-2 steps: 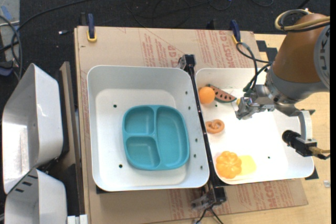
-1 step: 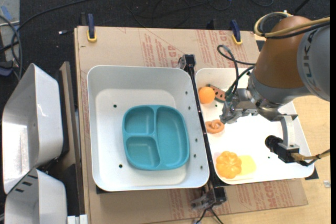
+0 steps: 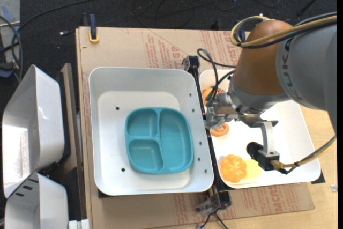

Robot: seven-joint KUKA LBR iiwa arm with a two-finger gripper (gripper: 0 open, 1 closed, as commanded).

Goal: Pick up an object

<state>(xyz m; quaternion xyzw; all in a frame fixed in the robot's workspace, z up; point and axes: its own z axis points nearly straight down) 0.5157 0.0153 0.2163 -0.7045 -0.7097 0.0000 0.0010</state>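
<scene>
My gripper (image 3: pixel 217 119) hangs low over the left side of the right bin (image 3: pixel 300 131), close to the wall between the two bins. Directly under it lies a small orange ring-shaped piece (image 3: pixel 218 130), partly covered by the gripper. An orange, segmented fruit-like object (image 3: pixel 233 167) rests at the bin's front left, with a yellow object (image 3: pixel 252 169) touching its right side. Another orange bit (image 3: pixel 207 95) peeks out behind the gripper near the bin's back left. The grey and orange arm hides much of the right bin.
The left bin (image 3: pixel 107 88) holds a teal three-compartment plate (image 3: pixel 159 140) near its middle. A black fitting on a cable (image 3: pixel 263 155) hangs over the right bin's front. White containers (image 3: pixel 29 126) stand left of the bench.
</scene>
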